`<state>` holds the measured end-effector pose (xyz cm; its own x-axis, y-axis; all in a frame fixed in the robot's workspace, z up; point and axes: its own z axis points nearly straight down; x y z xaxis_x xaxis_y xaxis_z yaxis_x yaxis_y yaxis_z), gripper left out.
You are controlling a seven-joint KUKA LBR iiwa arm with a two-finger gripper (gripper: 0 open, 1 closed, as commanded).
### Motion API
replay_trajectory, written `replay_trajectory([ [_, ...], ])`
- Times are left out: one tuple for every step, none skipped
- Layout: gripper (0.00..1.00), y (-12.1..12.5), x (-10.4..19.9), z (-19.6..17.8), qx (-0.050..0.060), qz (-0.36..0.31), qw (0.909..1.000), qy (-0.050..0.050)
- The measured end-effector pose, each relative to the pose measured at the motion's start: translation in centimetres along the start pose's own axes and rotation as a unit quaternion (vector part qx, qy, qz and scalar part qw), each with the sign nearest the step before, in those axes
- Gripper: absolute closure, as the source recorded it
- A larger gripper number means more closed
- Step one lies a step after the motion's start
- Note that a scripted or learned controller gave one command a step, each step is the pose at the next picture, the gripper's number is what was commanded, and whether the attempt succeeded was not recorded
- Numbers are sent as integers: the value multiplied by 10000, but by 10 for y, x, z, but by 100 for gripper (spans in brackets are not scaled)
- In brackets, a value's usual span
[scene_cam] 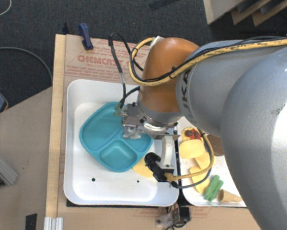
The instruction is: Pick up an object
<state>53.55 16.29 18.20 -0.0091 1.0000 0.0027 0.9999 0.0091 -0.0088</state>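
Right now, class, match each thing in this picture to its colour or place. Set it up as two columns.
Things:
1. plate
2. clamp
3. green piece
4. arm band

Colour or place:
A. orange
B. right bin
C. teal, in the left bin
D. blue, on the bench's far edge

Pairs: 1-C, 2-D, 3-B, 4-A

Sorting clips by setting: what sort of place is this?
Probably a robotics lab test bench: an industrial arm reaches over white bins of toy items, with loose cables and a clamp.
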Motion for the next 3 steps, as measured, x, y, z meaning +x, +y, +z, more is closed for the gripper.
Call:
replay_trajectory([
  [100,-11,-94,-3,-19,93,10000,-32],
  [100,-58,-102,-177,-137,43,9999,7],
  [100,-58,-73,-212,-76,26,10000,-4],
])
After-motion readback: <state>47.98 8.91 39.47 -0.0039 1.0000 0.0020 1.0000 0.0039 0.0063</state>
